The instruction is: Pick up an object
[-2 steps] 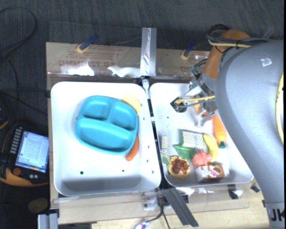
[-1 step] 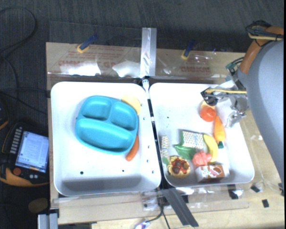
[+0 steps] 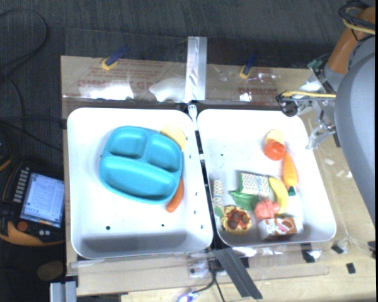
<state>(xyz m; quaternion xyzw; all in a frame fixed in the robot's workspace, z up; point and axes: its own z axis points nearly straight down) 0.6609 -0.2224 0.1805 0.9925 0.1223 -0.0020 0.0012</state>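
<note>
**Toy foods crowd the right bin's near half**

Within the right bin, an orange carrot lies with its long axis running far to near, slightly slanted. The banana just beside it points much the same way. An orange cup sits just beyond the carrot's far end. The pincer hangs over the bin's far right edge, apart from the toys. How far open it is cannot be told, and nothing shows in its hold.

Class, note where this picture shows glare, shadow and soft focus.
Camera view: glare whitens the plastic sheet at the top; grey shadow lies along the near wall of the left bin; the grey arm at right looks out of focus.
</note>
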